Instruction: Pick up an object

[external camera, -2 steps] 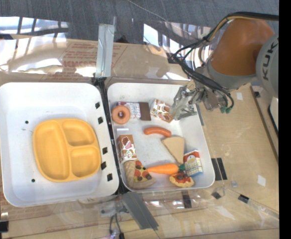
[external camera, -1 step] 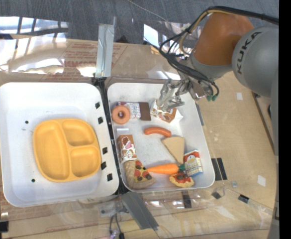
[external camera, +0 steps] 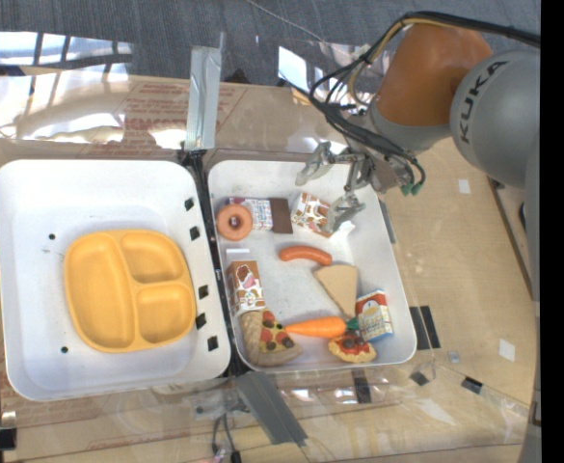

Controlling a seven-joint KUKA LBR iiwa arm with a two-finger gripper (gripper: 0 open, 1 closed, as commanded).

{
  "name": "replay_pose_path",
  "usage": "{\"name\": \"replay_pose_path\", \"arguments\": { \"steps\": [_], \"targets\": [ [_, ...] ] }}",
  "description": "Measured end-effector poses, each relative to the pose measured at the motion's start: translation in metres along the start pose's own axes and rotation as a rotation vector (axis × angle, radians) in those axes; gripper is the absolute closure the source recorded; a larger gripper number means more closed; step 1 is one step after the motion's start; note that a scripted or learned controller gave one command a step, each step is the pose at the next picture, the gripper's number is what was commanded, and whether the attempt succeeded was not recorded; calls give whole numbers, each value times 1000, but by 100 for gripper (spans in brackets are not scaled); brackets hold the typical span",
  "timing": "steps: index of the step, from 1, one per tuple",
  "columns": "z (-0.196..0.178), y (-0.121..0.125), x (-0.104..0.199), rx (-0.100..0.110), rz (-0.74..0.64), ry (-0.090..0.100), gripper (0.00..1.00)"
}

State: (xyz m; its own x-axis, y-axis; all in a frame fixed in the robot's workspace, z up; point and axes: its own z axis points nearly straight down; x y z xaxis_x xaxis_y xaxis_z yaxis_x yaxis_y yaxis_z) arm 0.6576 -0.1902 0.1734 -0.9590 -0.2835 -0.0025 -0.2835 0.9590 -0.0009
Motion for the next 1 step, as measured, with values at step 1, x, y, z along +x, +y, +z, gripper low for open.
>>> {"name": "replay_pose_path", "arguments": {
  "steps": [1],
  "targets": [
    [66,-6,35,0,-18,-1,0]
  ]
}}
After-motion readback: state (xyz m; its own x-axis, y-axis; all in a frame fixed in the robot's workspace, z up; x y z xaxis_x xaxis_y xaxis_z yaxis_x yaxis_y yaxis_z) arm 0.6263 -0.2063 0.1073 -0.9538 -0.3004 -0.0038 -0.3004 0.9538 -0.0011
